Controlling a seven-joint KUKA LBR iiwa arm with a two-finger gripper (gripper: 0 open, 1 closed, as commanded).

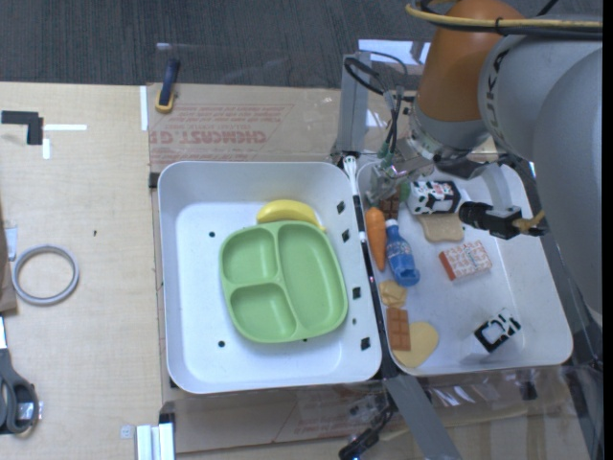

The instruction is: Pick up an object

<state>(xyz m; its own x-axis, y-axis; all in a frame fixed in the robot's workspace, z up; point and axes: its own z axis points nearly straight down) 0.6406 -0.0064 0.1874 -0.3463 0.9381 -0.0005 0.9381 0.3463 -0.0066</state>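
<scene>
My gripper (388,188) hangs low over the far left corner of the right bin (536,353), under the orange wrist band. Just below it lie an orange carrot (375,238) and a blue bottle (400,259), side by side along the bin's left wall. A black-and-white cow-patterned toy (434,197) sits right of the gripper, with a slice of toast (442,228) beneath it. I see nothing held in the gripper.
The right bin also holds a red-and-white box (465,260), a black clip-like piece (497,332), a brown waffle (397,328) and a tan cookie (416,346). The left bin (182,286) holds a green divided plate (284,281) and a yellow banana (287,212).
</scene>
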